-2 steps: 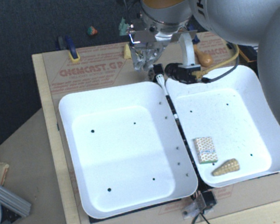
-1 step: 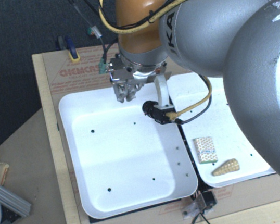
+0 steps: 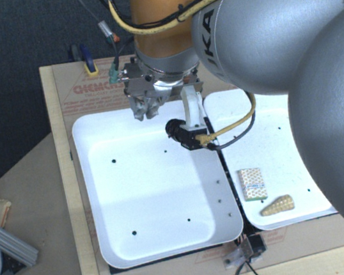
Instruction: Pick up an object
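Nearest the lens, a tan ridged cone-shaped object [image 3: 277,205] lies in the right white bin [image 3: 286,122], just below a small patterned rectangular packet [image 3: 252,183]. Above the left white bin [image 3: 103,196], the gripper [image 3: 145,110] hangs over its far rim with fingers close together, holding nothing.

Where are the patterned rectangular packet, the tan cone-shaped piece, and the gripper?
patterned rectangular packet [image 3: 252,183], camera view, middle of its top face.
tan cone-shaped piece [image 3: 278,205], camera view, middle of its body.
gripper [image 3: 146,111], camera view, at its tip.
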Action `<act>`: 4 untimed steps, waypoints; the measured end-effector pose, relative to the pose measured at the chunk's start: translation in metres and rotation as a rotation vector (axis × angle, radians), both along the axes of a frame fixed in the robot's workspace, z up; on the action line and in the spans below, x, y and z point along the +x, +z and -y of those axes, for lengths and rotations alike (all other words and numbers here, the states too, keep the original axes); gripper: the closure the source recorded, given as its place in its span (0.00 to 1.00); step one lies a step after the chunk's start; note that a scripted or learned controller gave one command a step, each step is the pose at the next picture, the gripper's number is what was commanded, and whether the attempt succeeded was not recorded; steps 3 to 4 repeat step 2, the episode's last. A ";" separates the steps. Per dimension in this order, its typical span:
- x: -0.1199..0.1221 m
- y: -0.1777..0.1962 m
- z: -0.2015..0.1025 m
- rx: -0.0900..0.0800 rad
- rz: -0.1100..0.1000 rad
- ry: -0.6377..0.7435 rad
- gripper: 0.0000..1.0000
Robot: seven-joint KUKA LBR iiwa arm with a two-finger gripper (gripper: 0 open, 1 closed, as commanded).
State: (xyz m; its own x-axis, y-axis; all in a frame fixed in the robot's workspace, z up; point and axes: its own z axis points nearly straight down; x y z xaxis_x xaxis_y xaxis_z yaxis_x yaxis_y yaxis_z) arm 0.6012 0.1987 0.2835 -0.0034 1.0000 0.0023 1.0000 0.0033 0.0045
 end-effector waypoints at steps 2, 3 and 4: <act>-0.071 0.061 -0.026 0.004 0.007 -0.001 1.00; -0.071 0.061 -0.026 0.004 0.007 -0.001 1.00; -0.071 0.061 -0.026 0.004 0.007 -0.001 1.00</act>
